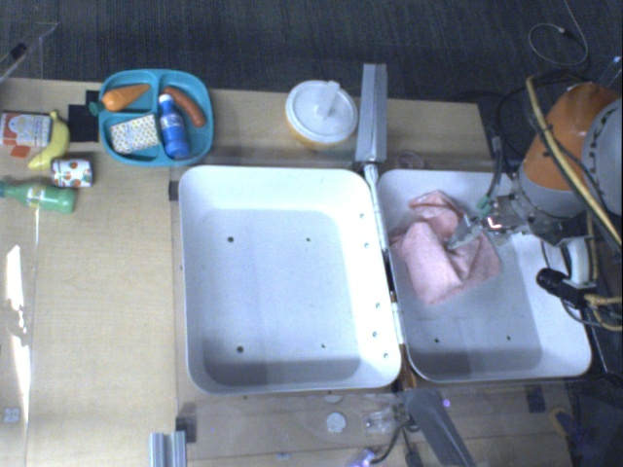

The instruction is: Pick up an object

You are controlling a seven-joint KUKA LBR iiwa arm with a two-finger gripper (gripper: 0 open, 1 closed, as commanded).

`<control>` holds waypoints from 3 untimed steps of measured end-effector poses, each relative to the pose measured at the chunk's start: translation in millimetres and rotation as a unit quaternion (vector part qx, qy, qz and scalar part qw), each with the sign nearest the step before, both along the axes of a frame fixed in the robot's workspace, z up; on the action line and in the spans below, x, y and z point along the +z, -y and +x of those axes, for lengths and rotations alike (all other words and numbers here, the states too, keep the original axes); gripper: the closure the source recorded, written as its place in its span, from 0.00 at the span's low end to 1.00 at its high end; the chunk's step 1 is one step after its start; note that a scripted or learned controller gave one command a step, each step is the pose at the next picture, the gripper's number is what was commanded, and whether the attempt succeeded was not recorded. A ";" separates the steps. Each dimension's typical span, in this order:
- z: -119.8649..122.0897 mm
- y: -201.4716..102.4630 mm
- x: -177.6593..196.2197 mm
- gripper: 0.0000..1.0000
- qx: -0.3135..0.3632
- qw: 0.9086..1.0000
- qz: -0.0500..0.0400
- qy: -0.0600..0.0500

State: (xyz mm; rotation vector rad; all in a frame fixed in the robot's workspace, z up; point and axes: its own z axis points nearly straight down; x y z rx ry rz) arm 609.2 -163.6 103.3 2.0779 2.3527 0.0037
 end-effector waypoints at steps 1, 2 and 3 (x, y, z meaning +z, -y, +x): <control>2.9 -40.6 -11.9 0.00 0.076 0.997 -0.002 0.006; 5.0 -42.3 -2.4 1.00 0.076 0.997 -0.001 0.008; 34.5 -98.8 108.4 1.00 0.076 0.997 0.000 -0.001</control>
